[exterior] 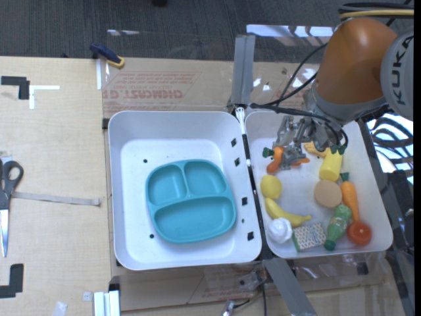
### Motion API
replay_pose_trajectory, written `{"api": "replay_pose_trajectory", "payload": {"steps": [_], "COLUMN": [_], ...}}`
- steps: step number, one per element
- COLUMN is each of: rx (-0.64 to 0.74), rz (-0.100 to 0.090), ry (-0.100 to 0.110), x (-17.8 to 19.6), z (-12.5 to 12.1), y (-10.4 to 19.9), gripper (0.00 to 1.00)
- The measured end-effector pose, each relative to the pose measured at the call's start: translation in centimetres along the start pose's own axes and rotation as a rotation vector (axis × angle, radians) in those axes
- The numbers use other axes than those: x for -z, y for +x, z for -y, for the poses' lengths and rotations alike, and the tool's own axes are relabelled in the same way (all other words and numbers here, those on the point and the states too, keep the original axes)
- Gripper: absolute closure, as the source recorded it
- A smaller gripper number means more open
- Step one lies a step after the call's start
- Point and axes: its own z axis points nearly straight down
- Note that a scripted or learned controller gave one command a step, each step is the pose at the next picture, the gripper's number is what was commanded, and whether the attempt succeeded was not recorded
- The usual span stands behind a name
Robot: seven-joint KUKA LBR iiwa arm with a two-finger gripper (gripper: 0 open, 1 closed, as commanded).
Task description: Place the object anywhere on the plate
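Orange toy carrot (279,155) lies directly below the gripper (294,142), far right of the blue plate (191,201); jaw state cannot be told.

Light-blue plastic plate (191,201), three compartments, lay flat and slightly skewed in left white bin (125,176), two small wells toward far side, one long well toward near side; all wells bare. Small orange toy carrot with green top (275,155) lay in right white bin (375,176) near far-left corner, beneath gripper (297,143), contact unclear.
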Motion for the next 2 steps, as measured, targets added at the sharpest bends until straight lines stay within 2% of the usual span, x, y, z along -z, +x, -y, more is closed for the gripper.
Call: {"api": "replay_pose_trajectory", "payload": {"steps": [1,2], "rx": [-0.008,-0.008], "rz": [-0.004,-0.004], "ry": [-0.002,-0.002], "x": [-0.07,-0.07], "z": [-9.17,-9.16], "y": [1.53,1.53], "gripper": [1.0,0.0]}}
